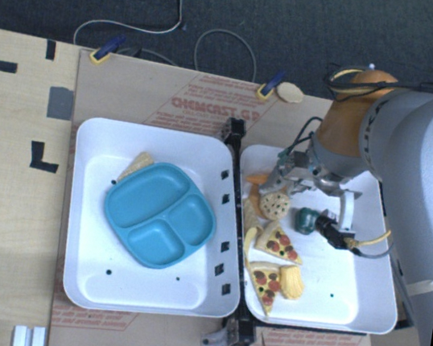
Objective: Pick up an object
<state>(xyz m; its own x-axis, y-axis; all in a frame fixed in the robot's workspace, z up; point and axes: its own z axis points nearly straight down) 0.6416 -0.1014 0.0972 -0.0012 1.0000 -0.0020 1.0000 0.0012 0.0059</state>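
Note:
The right bin (pixel 343 298) holds several toy foods. A round speckled cookie (pixel 274 205) lies near its left wall, with an orange piece (pixel 254 179) just above it. Below the cookie lie a pizza slice (pixel 279 246), a second pizza slice (pixel 263 282) and a yellow lump (pixel 291 281). My gripper (pixel 284 184) hangs low at the upper left of this bin, right over the cookie's top edge. The wrist and its cables hide the gripper's tip.
The left bin (pixel 79 269) holds a blue divided plate (pixel 163 214) with a tan wedge (pixel 138 165) poking out from under its upper left corner. A black divider (pixel 231 211) runs between the bins. The grey arm (pixel 414 159) covers the right bin's upper right.

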